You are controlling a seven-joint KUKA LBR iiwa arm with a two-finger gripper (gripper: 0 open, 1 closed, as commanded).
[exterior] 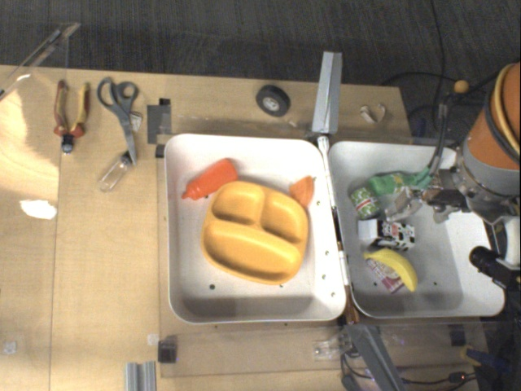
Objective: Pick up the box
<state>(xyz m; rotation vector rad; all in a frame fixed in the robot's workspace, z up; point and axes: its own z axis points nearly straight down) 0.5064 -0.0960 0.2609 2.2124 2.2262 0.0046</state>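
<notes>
**Right bin: gripper over small box**

Fingers: metallic, angled down-left into the right bin; whether they are parted or closed cannot be told. Gripper hangs directly above the box.

Box: small, white with black and red print, lying mid-bin; upper edge partly covered by the fingers, print illegible.

Adjacent: green packet above; banana below, lying on a wrapper.

Arm: grey with orange band, cut off at the right edge.

Left bin: yellow divided tray, two orange items behind it, one mostly hidden.
</notes>
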